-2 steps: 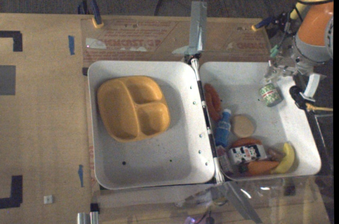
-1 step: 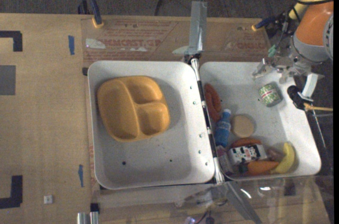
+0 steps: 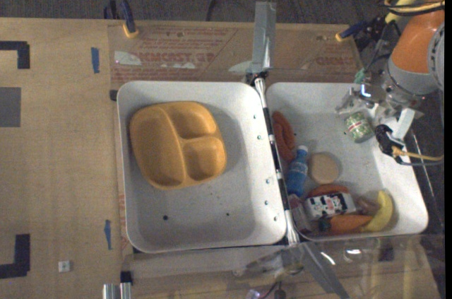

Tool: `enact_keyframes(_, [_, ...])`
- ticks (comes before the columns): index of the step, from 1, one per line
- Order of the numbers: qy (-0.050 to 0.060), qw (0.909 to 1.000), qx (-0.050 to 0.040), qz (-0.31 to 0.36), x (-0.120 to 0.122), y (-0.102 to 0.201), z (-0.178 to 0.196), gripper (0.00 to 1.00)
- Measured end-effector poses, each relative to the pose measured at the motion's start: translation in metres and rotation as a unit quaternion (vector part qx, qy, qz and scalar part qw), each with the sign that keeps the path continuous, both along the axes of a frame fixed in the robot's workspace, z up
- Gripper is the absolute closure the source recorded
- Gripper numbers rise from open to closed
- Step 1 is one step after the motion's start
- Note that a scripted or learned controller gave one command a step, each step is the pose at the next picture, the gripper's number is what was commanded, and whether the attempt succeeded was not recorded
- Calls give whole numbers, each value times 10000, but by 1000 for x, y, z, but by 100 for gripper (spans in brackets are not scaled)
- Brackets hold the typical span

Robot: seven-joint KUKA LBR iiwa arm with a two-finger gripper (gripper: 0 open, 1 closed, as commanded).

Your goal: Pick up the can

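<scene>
Seen from above at a slant: wooden bench bearing two shallow white bins side by side. Left bin at 9 o'clock of centre, holding a yellow divided plate in its upper left part, three compartments facing up. Right bin at 3 o'clock, crowded along its lower and left edges.

Arm entering from 2 o'clock, grey with an orange band, partly cut off by the frame's edge. Gripper hanging over the right bin's upper right area, a tangle of pale metal parts and cables; hard to say whether spread or pressed together.

Can in the right bin toward 2 o'clock, small, greenish and pale, tilted, just below the gripper and partly overlapped by it. Impossible to tell whether touched or pinched; label unreadable.

Elsewhere in the right bin: orange-brown sausage shape along the left wall; blue bottle just below it; tan round disc near the middle. At 5 o'clock, a heap: small carton with dark print, orange carrot-like piece, banana against the lower right corner. Heap items overlapping, outlines blurred, some unidentifiable.

Metal bracket standing at 12 o'clock between the bins.
</scene>
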State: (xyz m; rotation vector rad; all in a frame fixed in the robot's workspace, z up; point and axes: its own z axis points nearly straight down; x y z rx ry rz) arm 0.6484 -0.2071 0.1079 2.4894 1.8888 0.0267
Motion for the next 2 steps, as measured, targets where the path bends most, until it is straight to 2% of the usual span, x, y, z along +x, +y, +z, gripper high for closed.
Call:
enact_keyframes(1, [-38, 9986, 10, -522, -12, 2, -1, 0])
enact_keyframes(2, [-86, 9987, -59, -501, -9, -1, 17, 100])
